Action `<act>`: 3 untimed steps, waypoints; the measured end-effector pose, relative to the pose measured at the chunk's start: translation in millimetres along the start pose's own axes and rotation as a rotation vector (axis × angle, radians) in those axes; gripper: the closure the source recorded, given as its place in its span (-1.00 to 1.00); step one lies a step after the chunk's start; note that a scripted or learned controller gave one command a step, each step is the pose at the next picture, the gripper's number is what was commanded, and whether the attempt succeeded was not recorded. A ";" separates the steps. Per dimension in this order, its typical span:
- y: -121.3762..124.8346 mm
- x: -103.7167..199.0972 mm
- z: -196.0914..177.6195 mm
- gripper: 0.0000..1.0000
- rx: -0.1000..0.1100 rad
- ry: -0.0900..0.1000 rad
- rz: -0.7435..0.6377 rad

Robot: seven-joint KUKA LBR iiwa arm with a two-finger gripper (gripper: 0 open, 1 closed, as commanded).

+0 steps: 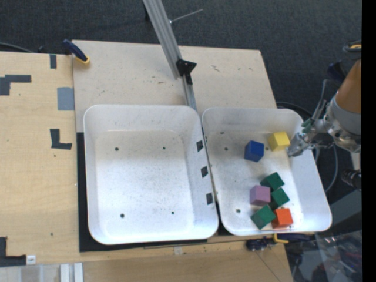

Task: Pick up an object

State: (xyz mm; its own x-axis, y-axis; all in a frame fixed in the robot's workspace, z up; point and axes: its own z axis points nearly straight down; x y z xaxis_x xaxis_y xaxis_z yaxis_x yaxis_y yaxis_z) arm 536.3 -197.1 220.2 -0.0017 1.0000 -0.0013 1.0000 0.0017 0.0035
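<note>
The right bin (235, 120) holds several small blocks. A blue cube (254, 151) and a yellow cube (279, 140) lie in its upper part. Lower down sit a purple cube (260, 194), an orange cube (283, 217) and three green blocks (272, 181), (279, 197), (264, 217). My gripper (298, 144) hangs at the bin's right rim, just right of the yellow cube, with nothing visibly held.
The left bin (141, 113) stands beside the right one on the wooden bench. A slanted metal rail (164, 31) runs down from the top to the gap between the bins. A blue-and-yellow clamp (76, 51) lies at the bench's upper left.
</note>
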 end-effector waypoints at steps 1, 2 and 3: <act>1.1 -0.8 -42.5 1.00 -0.001 -0.001 0.000; 2.8 59.5 -29.7 1.00 0.005 0.003 -0.005; 11.4 110.4 -34.4 1.00 0.004 0.003 -0.006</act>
State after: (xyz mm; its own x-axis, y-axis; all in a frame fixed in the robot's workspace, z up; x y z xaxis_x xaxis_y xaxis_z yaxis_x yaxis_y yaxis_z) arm 547.3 -86.7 254.4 -0.0074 1.0000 0.0017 1.0000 0.0074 -0.0003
